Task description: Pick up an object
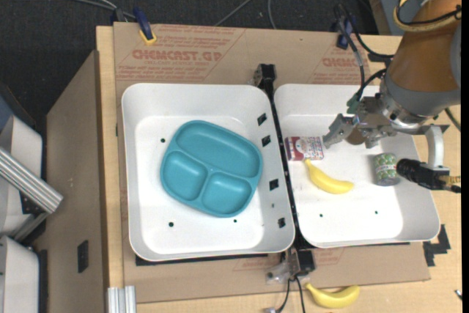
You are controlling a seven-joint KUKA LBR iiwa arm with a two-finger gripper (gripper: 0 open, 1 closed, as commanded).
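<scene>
A cardboard-covered bench (220, 48) carries two shallow white bins side by side. The left bin (139, 157) holds a teal divided plate (210, 168), lying flat near its middle. The right bin (410, 220) holds three small things. A red and white packet (303, 149) lies against the bin's left edge, beside the divider between the bins. A yellow banana (328, 180) lies just below the packet, near the middle of the bin floor. A small greenish can (385, 168) lies toward the bin's right edge.

The grey arm with its orange band (429, 26) reaches in over the right bin's upper right part. Its gripper (350, 130) hangs above the bin floor, between the packet and the can, with nothing visibly held. How far its jaws are apart cannot be told from this angle.

A second banana (335, 295) lies on the bench's front edge, outside the bins.
</scene>
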